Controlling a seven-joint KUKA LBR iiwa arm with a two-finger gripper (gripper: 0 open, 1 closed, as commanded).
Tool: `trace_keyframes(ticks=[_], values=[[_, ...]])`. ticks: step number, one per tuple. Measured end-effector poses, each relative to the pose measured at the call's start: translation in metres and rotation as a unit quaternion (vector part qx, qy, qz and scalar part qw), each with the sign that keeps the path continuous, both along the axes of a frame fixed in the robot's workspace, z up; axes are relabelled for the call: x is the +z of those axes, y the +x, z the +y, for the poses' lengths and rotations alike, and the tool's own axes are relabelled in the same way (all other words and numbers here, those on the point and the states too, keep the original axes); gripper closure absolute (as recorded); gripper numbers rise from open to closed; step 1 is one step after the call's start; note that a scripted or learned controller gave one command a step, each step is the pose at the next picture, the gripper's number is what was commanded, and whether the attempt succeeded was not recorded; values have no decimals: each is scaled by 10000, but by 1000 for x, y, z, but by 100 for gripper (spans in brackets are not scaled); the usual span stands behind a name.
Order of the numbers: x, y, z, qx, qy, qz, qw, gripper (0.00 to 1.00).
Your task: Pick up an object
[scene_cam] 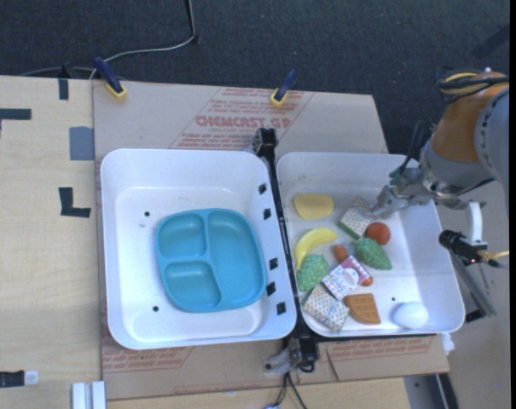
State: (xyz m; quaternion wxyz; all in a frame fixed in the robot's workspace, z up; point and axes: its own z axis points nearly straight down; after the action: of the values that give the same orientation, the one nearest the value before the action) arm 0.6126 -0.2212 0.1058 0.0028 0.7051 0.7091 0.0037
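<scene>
The gripper point(384, 203) hangs low at the right of the frame, over the right bin point(445, 262), just above a red ball point(377, 233) and a cracker point(355, 221). Whether its fingers are open cannot be told; nothing visibly sits between them. The toys lie in the bin, so the pick appears not yet made.

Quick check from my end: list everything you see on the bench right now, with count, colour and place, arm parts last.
Bins: 2, white, side by side on cardboard.
Tray: 1, blue, three compartments, left bin.
Banana: 1, yellow, right bin centre.
Yellow piece: 1, right bin, far side.
Green items: 2, right bin middle.
Red ball: 1, near pincer.
Egg: 1, white, near right corner.
Packets: 2, right bin, near side.
Clamps: 2, yellow-blue, cardboard far edge.
Arm: 1, grey and orange, right.
Pincer: 1, over right bin.
</scene>
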Motion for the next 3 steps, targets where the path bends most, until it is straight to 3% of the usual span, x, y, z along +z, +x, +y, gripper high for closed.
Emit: trace_keyframes(ticks=[1, 2, 3], values=[[-1, -1, 0, -1, 3, 17, 10000, 0], [-16, -41, 50, -27, -26, -18, 10000, 0], [-4, -39, 52, -25, -6, -35, 10000, 100]])
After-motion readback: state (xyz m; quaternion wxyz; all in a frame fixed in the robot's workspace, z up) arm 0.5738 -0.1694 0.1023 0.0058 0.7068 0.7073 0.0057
